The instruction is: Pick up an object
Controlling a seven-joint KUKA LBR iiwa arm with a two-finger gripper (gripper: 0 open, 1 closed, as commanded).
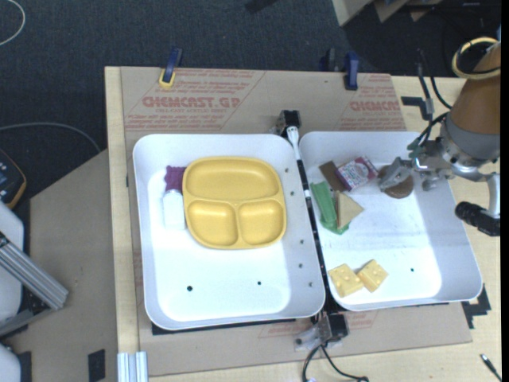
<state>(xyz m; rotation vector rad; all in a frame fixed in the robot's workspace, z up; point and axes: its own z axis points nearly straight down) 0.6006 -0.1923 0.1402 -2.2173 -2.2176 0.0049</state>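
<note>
My gripper [402, 175] hangs low over the far right part of the right bin [445, 285], reaching in from the right under the orange band of the arm [477, 106]. A small brown rounded piece [397, 188] sits right at its tip; I cannot tell if it is gripped. Left of the gripper lies a pink and white packet [355, 171] beside a dark brown bar [331, 175]. A green piece [325, 204] and a tan wedge [348, 208] lie further left. Two yellow cheese blocks [358, 278] rest near the front.
The left bin [231, 301] holds a yellow divided plate [235, 201], with a purple thing [174, 177] and a white thing [172, 209] at its left. A black ridge [306, 205] separates the bins. Clamps [169, 72] sit at the bench's back edge.
</note>
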